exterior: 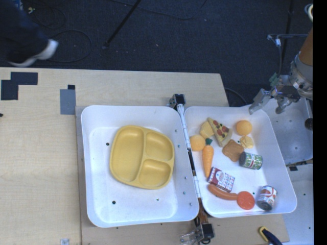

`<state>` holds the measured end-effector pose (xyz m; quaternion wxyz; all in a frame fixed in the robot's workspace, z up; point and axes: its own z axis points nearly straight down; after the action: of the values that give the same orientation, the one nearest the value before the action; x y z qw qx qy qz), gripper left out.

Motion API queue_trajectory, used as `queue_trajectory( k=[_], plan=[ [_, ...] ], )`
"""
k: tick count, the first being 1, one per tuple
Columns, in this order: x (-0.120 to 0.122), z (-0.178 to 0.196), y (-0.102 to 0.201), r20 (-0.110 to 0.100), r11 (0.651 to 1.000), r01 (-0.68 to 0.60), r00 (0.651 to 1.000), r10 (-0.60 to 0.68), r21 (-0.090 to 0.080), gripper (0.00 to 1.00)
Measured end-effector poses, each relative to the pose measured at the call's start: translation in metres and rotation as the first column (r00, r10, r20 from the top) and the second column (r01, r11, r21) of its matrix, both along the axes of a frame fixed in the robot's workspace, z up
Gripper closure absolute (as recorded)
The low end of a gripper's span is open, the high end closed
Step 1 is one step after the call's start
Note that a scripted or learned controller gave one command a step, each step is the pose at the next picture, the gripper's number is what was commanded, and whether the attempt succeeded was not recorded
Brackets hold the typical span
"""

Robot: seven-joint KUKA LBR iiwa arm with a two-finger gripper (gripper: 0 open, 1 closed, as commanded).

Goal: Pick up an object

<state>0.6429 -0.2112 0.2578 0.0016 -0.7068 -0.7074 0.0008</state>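
The right bin holds several toy foods. Among them are a carrot, a pizza slice, an orange, a brown bread piece, a green can, a red carton, a sausage, a red tomato and a silver can. My gripper hangs over the bin's far right corner, up and right of the orange. It is open, its two fingers spread apart with nothing between them.
A yellow divided plate lies in the left bin. A hinge strip runs between the two bins. A yellow ball sits against it. The wooden bench stretches to the left.
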Motion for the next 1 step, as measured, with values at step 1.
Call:
queue_trajectory(
  k=[1],
  plan=[
    [-0.0221,-0.1606,-0.0014,0.001,1.0,-0.002,1.0,0.002,0.0,0.0]
  ],
)
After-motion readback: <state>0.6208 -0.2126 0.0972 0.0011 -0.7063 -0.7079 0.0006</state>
